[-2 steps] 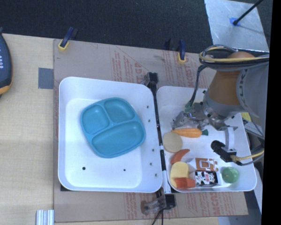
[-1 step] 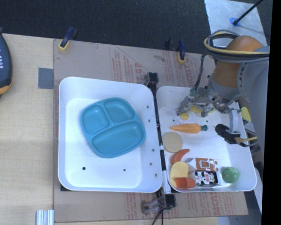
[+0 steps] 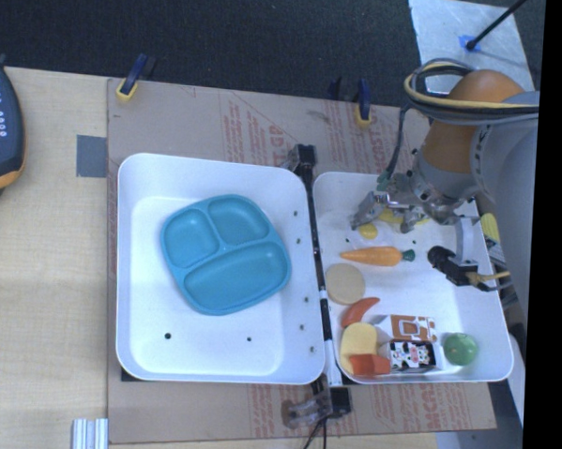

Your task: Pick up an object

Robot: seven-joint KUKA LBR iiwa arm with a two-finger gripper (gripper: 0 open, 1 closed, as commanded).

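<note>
Fingers (image 3: 383, 213) low over a yellow item (image 3: 387, 218) above the carrot (image 3: 375, 257), spread unclear.

The grey arm (image 3: 474, 135) reaches in from the right, its gripper (image 3: 387, 211) lowered, pointing left

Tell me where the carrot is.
The carrot lies in the right bin, near its middle, just below the hand and above the tan disc.

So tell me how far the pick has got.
Done: the gripper is down in the right bin, at its far end over a small yellow piece. In hand: nothing I can confirm as held. Left: secure and lift an object; the carrot and green ball lie untouched.
</note>
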